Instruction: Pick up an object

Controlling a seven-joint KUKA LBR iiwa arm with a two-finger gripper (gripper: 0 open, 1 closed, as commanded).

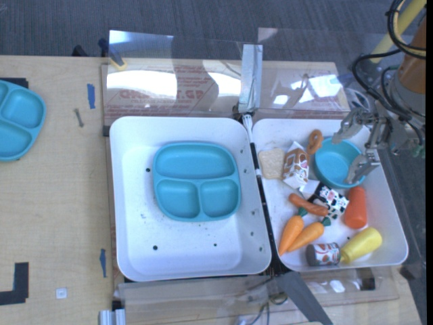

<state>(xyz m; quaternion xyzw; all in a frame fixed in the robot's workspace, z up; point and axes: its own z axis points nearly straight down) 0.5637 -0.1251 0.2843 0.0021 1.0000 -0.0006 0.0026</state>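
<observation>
My gripper hangs over the right bin, at the right rim of a blue bowl. Its two fingers are spread apart, one at the bowl's upper right and the other at its lower right; the gripper is open and nothing is clamped. Around the bowl lie a pretzel, a small carton, a bread slice, a sausage, two carrots, a black-and-white toy, a red pepper, a yellow bottle and a can.
The left bin holds a blue divided plate. Another blue plate lies on the bench at the far left. A metal divider stands behind the gap between the bins. Cables trail at the upper right.
</observation>
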